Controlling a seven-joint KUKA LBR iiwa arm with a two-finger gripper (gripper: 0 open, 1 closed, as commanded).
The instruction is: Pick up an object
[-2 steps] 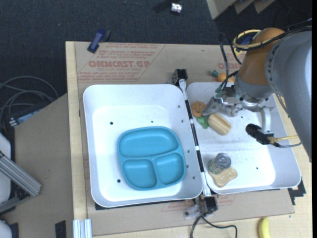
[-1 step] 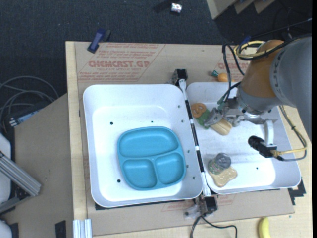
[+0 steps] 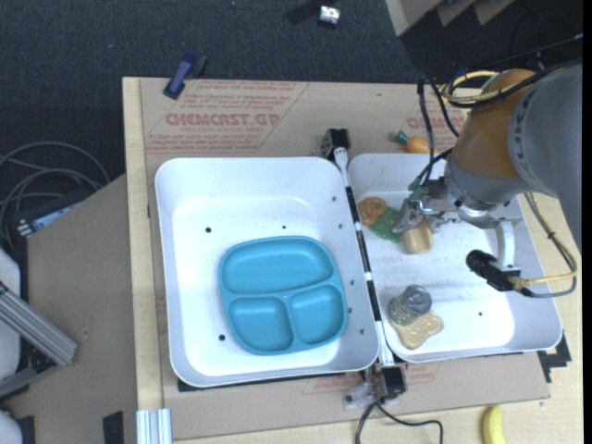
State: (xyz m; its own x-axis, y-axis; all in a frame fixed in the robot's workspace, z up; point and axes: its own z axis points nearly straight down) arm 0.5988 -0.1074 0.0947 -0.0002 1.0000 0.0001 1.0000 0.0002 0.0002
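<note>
The tool [image 3: 418, 213] was found low in the right bin [image 3: 490, 336], just above a tan cylinder [image 3: 416, 240]. Its spread could not be told. Grasp stage judged; closure, then lift, required.

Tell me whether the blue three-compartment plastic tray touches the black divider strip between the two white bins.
Apart. In the camera view, bare white bin floor shows between the blue three-compartment plastic tray and the black divider strip.
</note>
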